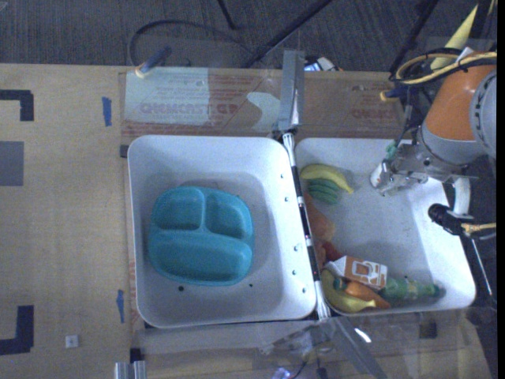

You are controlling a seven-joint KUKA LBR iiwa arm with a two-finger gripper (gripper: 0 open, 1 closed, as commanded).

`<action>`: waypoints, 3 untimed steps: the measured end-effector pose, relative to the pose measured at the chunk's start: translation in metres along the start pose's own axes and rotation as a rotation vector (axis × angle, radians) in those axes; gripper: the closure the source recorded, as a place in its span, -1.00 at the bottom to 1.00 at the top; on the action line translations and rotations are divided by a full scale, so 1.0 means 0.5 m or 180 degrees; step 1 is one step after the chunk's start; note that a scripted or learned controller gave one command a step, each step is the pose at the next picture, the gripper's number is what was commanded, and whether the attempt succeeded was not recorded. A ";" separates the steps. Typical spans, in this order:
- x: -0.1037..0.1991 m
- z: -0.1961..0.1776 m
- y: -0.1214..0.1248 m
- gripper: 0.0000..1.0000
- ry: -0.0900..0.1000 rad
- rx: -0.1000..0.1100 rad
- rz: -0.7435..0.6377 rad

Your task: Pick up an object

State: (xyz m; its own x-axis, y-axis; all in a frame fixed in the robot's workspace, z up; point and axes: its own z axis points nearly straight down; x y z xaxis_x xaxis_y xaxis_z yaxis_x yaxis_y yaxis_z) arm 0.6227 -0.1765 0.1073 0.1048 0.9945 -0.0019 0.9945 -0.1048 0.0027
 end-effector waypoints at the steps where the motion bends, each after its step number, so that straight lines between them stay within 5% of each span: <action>1: 0.115 0.039 -0.058 1.00 0.0009 -0.0007 -0.1258; 2: 0.272 -0.158 0.062 1.00 0.0005 -0.0004 -0.0908; 3: 0.282 -0.157 0.061 1.00 0.0006 0.0003 -0.1620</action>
State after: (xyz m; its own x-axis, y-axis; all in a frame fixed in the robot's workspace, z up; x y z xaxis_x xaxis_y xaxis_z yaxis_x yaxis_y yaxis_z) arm 0.6674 -0.0393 0.1858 -0.3930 0.9195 -0.0008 0.9195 0.3930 0.0012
